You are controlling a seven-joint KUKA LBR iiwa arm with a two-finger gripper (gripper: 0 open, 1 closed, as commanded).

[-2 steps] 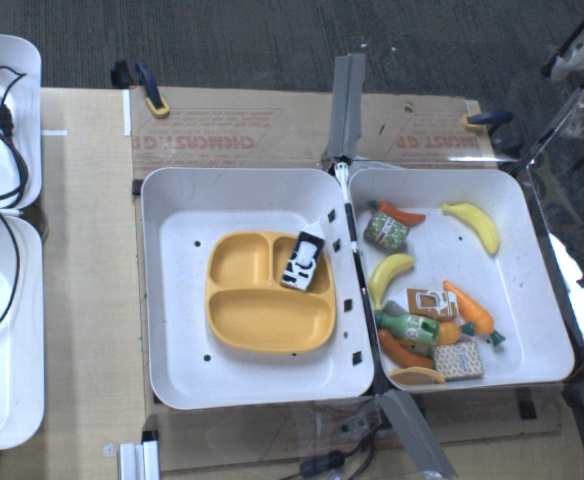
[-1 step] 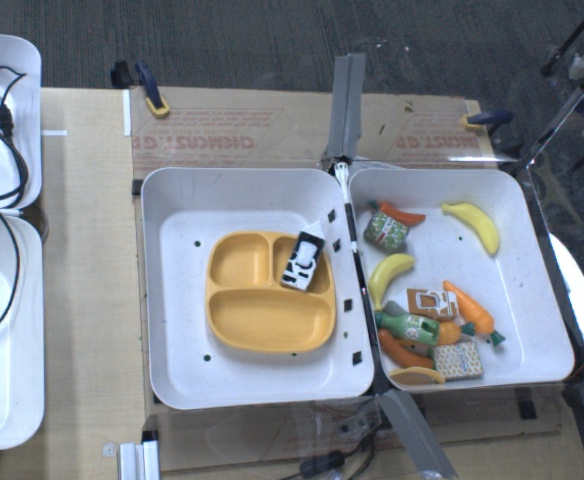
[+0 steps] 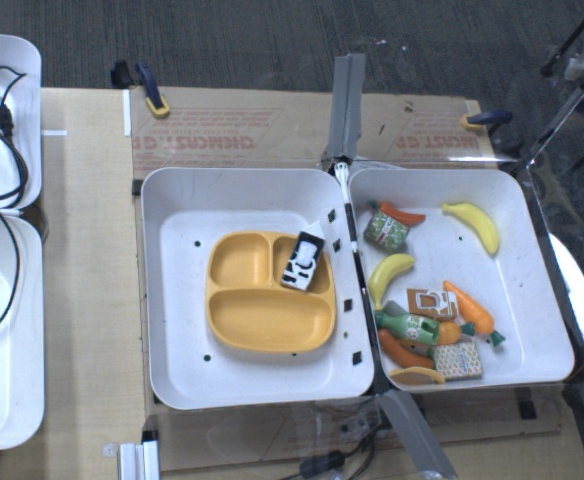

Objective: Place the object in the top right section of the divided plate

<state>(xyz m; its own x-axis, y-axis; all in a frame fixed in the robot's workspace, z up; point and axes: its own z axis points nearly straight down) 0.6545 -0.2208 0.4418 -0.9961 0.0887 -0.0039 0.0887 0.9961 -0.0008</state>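
Since no claw is anywhere over the bins, I can't tell whether it's released or clenched, and which way it would come at the object is a guess. Yellow divided plate (image 3: 269, 293) sits in the left bin (image 3: 172, 298). Black-and-white object (image 3: 302, 262), poss. a small toy or carton, lies in the plate's top right section w/ its upper end over the rim. Long axis runs near-upright, tilted slightly right. Looks placed already, I'd say. Right bin (image 3: 532, 298) has bananas, carrots etc.
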